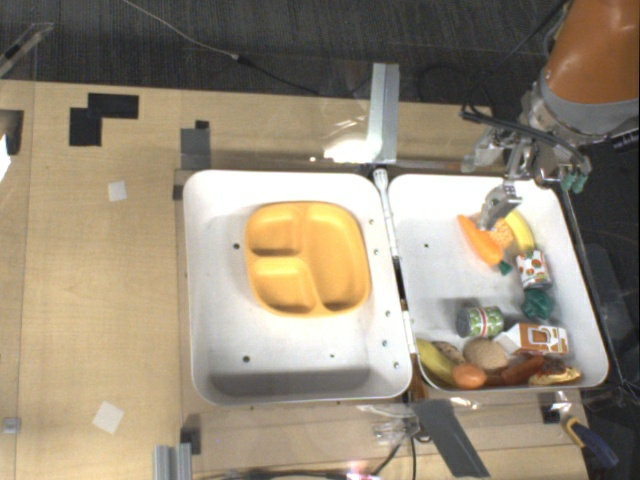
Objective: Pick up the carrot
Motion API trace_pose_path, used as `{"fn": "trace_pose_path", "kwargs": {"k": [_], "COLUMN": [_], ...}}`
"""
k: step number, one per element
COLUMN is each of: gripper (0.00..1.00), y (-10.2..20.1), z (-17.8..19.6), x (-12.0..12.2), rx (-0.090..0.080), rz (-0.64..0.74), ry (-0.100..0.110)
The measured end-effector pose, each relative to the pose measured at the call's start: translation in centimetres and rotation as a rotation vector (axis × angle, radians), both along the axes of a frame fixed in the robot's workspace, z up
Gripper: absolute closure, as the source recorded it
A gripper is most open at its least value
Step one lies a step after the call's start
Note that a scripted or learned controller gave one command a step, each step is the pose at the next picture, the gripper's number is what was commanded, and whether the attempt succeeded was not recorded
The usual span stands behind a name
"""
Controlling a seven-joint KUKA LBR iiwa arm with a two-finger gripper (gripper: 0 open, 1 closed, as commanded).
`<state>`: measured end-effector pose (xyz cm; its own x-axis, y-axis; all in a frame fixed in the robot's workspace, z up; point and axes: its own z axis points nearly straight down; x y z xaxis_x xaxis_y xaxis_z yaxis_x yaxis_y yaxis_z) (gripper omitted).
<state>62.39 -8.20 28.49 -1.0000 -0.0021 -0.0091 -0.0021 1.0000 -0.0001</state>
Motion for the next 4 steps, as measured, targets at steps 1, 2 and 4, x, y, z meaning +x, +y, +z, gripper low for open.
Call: {"fn": "trace_pose_path", "kwargs": {"k": [1, 2, 4], "gripper": [0.0, 0.0, 0.0], "y": [-2.3, -2.0, -2.7], "z": [-19.5, -19.6, -19.6], "x": [-0.4, 4.4, 3.7], "rx": [-0.003, 0.002, 0.0], "rz": [0.12, -0.052, 0.036], "ry": [-0.008, 0.015, -0.002]}}
